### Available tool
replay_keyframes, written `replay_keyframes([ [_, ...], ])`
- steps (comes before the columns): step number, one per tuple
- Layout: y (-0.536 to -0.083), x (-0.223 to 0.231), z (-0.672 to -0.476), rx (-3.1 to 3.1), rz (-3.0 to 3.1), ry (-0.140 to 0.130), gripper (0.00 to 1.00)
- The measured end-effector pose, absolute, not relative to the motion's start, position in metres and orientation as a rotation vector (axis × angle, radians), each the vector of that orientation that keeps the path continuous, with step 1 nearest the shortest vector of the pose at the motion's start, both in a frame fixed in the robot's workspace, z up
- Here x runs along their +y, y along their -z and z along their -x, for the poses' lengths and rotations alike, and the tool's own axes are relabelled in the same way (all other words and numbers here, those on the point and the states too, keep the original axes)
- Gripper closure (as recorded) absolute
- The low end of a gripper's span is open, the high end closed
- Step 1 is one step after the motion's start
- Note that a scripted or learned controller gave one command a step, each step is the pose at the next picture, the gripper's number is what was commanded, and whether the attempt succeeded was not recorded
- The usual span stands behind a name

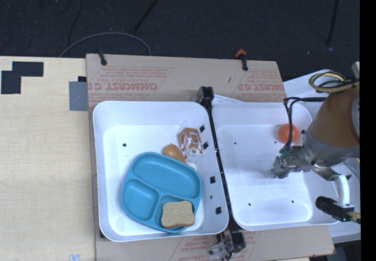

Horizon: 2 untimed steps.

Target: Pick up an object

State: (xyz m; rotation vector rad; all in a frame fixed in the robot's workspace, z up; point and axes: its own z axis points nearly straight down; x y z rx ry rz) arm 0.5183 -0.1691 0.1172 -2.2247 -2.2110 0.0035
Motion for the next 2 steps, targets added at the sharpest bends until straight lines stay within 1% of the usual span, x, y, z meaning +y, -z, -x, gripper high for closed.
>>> replay_keyframes([
  [1, -0.162, -0.177, -0.516, -2.215, 2.229, 0.000, 1.00],
  [2, -0.225, -0.175, -0.517, -2.225, 2.221, 0.002, 1.00],
])
